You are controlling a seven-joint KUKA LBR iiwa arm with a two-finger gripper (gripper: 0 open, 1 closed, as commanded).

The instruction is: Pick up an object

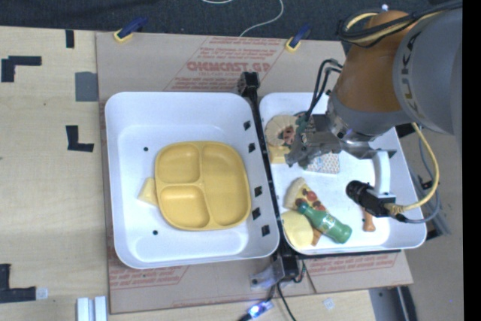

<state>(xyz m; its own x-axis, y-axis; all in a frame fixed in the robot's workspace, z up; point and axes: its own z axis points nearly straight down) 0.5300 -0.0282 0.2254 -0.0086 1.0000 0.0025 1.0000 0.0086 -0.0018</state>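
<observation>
Table (45, 184), pale wood, carrying a cardboard sheet (218, 68) clipped at its far edge, with two shallow white bins side by side on the sheet. Left bin (124, 116): one yellow divided plate (203, 184) with three compartments, lying flat near the bin's middle; one pale yellow flat piece (146, 192), partly tucked under the plate's left edge. Right bin (402, 235): one round pale disc with a brown printed centre (279, 130) at the far-left corner; one white patterned packet (328, 163) near the middle; one toy pizza slice (303, 195) by the left wall; one green bottle (328, 222) lying on its side toward the near edge, its neck touching the slice; one pale yellow round piece (293, 231) at the near-left corner, partly under the bottle; one small orange-brown item (367, 222) toward the near-right corner, too small to identify. Hand (302, 149): low over the right bin's left half, just beside the disc and the packet; nothing is visibly held in it, and I cannot tell whether it is wide or narrow. All candidates for picking lie in the bins, the disc and packet nearest the hand.
</observation>
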